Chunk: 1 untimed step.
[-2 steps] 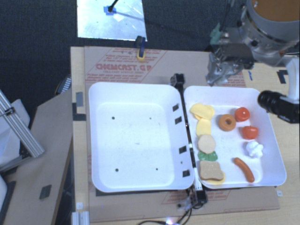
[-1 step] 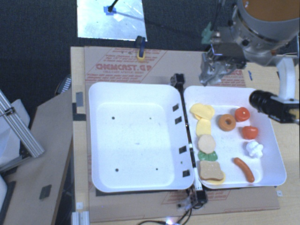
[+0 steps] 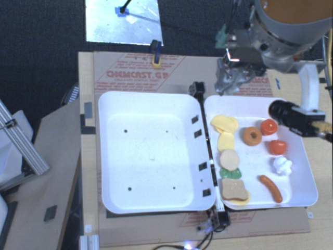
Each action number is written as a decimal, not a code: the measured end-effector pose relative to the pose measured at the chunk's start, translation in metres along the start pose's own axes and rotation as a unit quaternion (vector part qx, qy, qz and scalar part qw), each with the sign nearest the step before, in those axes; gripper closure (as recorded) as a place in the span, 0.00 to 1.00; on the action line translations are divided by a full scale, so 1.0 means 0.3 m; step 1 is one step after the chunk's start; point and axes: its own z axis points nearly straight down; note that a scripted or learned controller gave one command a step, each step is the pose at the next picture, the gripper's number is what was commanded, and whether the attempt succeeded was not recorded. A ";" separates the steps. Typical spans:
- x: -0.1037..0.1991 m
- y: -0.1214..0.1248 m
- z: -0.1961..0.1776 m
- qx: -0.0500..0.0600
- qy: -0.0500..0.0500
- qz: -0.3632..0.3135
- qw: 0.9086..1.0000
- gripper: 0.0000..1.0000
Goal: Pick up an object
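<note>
Clearly we can't tell the gripper state, poised above the right bin. Inside, the sausage looks light, stiff, slippery; we'd pinch its middle across the 2 long sides.

Gripper sits above the far rim of the right bin. Bin contents: doughnut, two tomatoes, sausage, bread slice. Left bin adjoins it.

Toy foods scattered loose in right bin.
</note>
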 end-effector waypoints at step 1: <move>0.035 0.000 0.000 0.000 0.000 0.000 1.000 1.00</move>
